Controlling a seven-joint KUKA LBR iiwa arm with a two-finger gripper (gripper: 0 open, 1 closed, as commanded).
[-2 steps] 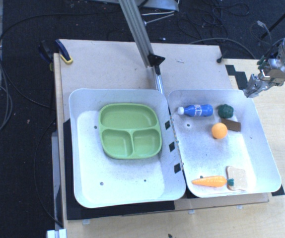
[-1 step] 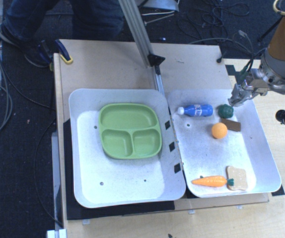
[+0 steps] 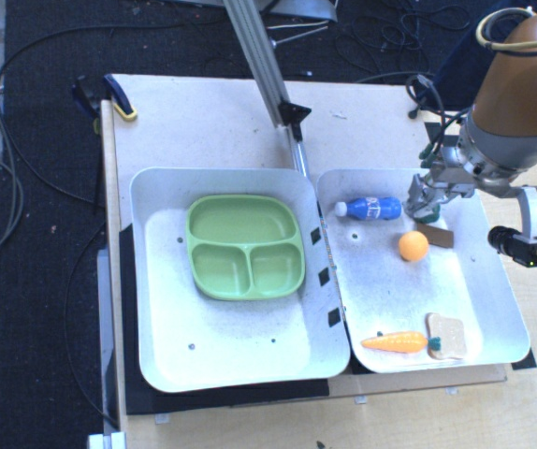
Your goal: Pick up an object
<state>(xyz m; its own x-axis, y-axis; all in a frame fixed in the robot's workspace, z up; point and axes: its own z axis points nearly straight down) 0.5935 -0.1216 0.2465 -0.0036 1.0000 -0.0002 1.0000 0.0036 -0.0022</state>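
Two white bins side by side on the bench, one arm, one gripper. Left bin (image 3: 156,344), centre-left of frame: one green tray (image 3: 246,247) with three compartments, lying flat toward the bin's upper middle; the compartments hold nothing visible. Right bin (image 3: 493,307), centre-right of frame: five things. One blue bottle (image 3: 373,209) with a white cap, on its side near the upper left corner of that bin. One orange ball (image 3: 414,246) just below and right of the bottle. One brown block (image 3: 435,236) just beside the ball on its upper right, partly under the gripper. One orange carrot (image 3: 395,342) lying along the lower edge. One beige sponge-like piece (image 3: 446,335) touching the carrot's right end. Gripper (image 3: 426,204) at upper right of the right bin, low over the brown block, right of the bottle; cannot tell whether it is spread or clenched, nor whether it grips anything. Grey arm (image 3: 516,92) with orange band enters from the frame's upper right.
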